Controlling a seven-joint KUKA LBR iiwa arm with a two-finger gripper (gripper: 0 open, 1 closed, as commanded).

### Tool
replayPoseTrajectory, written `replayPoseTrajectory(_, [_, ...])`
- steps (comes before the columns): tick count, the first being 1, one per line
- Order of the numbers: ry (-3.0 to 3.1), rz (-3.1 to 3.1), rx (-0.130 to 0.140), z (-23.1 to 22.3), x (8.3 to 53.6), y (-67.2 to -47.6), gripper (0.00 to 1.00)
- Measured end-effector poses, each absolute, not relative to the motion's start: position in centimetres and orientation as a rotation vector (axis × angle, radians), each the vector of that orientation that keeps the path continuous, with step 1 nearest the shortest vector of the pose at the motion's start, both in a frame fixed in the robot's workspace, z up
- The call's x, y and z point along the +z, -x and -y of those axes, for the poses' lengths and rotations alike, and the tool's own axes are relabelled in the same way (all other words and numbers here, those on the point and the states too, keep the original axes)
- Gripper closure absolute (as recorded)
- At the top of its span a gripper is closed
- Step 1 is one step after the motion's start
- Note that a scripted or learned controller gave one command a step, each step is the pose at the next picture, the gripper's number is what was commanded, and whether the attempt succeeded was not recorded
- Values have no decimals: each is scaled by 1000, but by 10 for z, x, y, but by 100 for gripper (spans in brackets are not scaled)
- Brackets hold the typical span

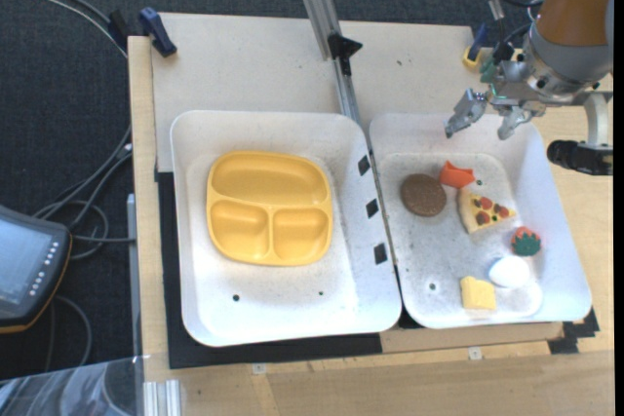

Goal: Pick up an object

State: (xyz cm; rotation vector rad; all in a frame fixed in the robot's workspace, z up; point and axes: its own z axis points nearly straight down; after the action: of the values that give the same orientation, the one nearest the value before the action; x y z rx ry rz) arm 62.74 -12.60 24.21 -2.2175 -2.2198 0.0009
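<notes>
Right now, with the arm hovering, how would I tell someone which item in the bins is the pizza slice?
Look in the right bin, the one without the yellow tray. Near its middle, right of the round brown cookie and just below the small orange piece, lies the pizza slice. It is the only tan wedge dotted with red and green toppings.

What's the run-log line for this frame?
gripper: open, above right bin's far edge, holding nothing | nearest: orange piece, cookie | tray: left bin

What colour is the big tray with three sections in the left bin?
Yellow. The plastic divided tray shows best in the camera view.
</notes>
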Motion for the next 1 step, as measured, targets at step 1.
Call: replayPoseTrajectory(1, [2218,2221,1,126,242,-628,0])
